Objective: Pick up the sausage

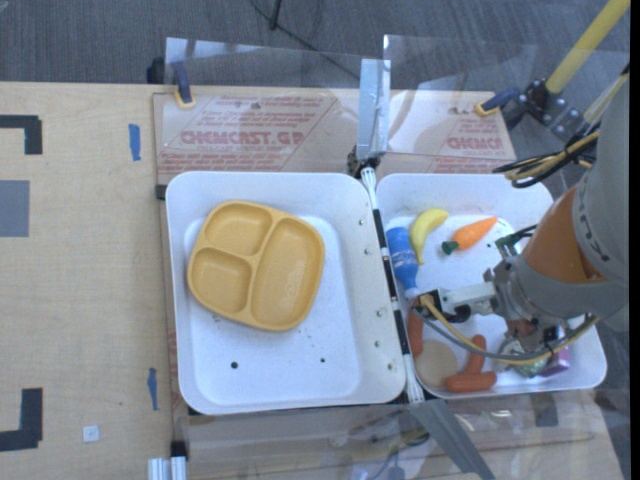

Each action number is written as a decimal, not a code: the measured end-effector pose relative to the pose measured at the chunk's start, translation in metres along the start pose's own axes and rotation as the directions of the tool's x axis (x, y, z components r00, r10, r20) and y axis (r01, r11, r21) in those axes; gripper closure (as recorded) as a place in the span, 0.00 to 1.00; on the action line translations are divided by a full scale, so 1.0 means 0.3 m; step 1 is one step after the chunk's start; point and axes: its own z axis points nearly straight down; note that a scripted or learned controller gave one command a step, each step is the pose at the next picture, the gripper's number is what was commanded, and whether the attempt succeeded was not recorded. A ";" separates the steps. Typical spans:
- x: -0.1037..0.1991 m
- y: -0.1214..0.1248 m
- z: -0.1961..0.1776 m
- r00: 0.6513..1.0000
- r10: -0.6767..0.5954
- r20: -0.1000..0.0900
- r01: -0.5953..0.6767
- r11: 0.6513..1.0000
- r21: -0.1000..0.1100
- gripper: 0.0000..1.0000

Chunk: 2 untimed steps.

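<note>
The sausage (470, 381) is lying at the lower right of the frame. The gripper (520, 346) is hovering just beside it, its state hidden; clutter nearby is risking a mis-grab.

The yellow divided plate (256, 265) in the left bin (200, 368) looks like smooth matt plastic. Both white bins have a faintly speckled, dull finish. The tabletop (80, 268) at the left of the frame is pale wood-grain board. At the lower right, the sausage (470, 381) looks smooth with a slight sheen. The banana (428, 228) and carrot (473, 233) appear as glossy plastic.
</note>
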 end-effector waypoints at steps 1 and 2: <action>-0.013 0.005 -0.030 1.000 0.005 0.010 -0.005 1.000 0.001 1.00; 0.113 -0.150 -0.608 0.802 -0.597 0.012 0.596 0.803 0.009 1.00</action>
